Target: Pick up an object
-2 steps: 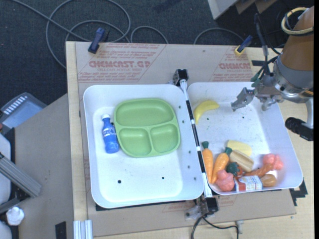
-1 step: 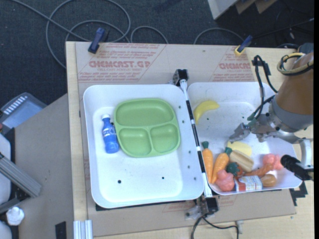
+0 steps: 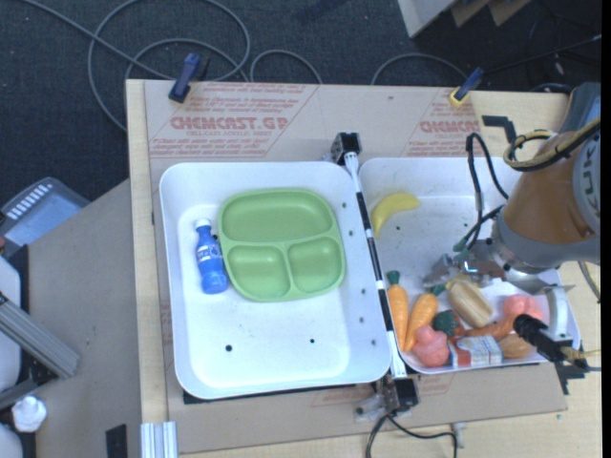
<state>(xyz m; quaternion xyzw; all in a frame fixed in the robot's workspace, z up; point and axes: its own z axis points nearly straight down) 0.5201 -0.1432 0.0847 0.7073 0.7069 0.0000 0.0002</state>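
In the right bin (image 3: 430,181) toy food lies piled at the near end: two orange carrots (image 3: 398,313), a tan bread roll (image 3: 471,301), a pink piece (image 3: 523,308) and a red piece (image 3: 431,347). A yellow banana (image 3: 393,207) lies apart at the bin's far left. My gripper (image 3: 451,267) hangs low over the pile, just left of the bread roll and above the carrots. The arm's wrist hides part of it, and nothing can be seen held in it.
The left bin (image 3: 277,351) holds a green divided plate (image 3: 283,243) and a blue bottle (image 3: 210,258) lying to the plate's left. A black divider (image 3: 368,256) runs between the bins. Cables loop around the arm at the right.
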